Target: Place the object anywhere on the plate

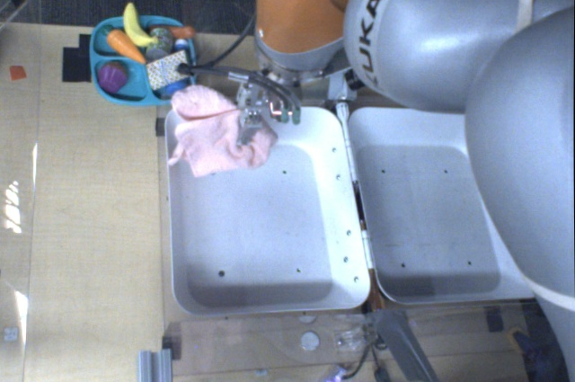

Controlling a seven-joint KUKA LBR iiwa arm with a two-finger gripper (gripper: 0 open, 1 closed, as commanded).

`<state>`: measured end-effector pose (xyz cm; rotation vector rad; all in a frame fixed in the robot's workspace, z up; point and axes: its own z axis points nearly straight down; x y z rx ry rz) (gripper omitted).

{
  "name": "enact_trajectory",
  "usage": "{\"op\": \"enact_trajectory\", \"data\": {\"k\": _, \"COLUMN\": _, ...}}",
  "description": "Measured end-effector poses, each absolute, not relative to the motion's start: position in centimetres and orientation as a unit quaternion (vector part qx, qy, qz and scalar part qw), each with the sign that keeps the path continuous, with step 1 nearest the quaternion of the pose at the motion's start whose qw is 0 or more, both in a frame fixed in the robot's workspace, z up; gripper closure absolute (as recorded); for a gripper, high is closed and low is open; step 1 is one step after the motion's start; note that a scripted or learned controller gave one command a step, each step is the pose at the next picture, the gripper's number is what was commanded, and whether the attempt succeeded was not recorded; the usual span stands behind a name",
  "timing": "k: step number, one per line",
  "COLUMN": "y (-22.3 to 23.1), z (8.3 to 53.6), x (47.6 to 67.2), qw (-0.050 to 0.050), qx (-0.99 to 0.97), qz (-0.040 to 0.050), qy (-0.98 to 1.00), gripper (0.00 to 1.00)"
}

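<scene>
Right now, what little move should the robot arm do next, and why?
Probably lift a little. The gripper sits on the pink cloth at the left bin's back corner, while the blue plate lies outside, further left. Rising first would show whether the cloth comes along.

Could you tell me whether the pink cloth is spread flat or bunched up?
Bunched up: the pink cloth lies crumpled in folds at the left bin's far corner.

soft pink cloth (pixel 214 137), crumpled; smooth white plastic bins (pixel 269 263); glossy grey arm (pixel 449 21); matt wood bench (pixel 81 218).
</scene>
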<state>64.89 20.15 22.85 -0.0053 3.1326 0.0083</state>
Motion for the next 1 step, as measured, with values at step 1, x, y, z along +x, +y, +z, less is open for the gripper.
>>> {"op": "enact_trajectory", "data": {"k": 1, "y": 20.14, "z": 22.91, "x": 64.91, "qw": 0.005, "qx": -0.002, "qz": 0.0029, "qy": 1.000, "gripper": 0.00}}
